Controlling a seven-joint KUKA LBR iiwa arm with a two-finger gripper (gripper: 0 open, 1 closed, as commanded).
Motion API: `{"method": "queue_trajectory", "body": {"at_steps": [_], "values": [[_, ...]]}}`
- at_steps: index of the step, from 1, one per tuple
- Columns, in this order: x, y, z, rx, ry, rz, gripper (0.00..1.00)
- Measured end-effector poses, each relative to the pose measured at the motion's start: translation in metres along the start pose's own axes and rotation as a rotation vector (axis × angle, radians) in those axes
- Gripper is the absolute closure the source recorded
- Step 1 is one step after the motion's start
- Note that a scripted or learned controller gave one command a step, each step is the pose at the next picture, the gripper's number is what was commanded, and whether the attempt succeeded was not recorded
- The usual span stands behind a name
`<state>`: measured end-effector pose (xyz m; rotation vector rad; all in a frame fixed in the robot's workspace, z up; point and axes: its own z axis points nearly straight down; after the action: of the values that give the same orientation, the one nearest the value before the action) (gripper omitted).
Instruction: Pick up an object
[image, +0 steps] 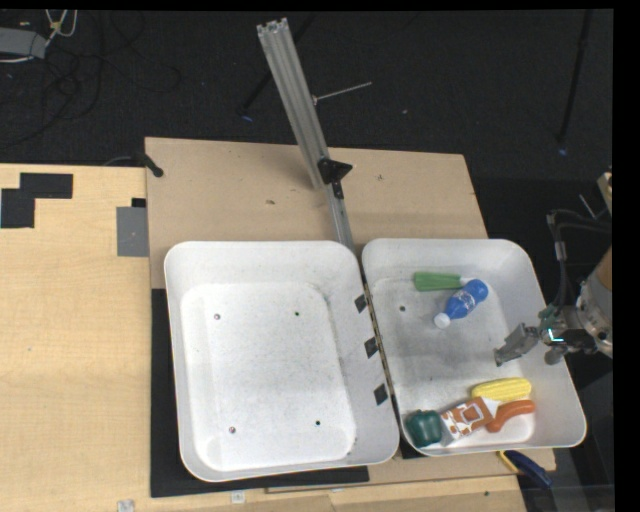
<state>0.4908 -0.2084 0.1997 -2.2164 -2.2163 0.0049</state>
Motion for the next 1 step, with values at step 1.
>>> {"method": "queue_trajectory", "body": {"at_steps": [1], "values": [[-0.0006, 0.0008, -0.0021, -0.005, -0.001, 0.002, 0.00]]}}
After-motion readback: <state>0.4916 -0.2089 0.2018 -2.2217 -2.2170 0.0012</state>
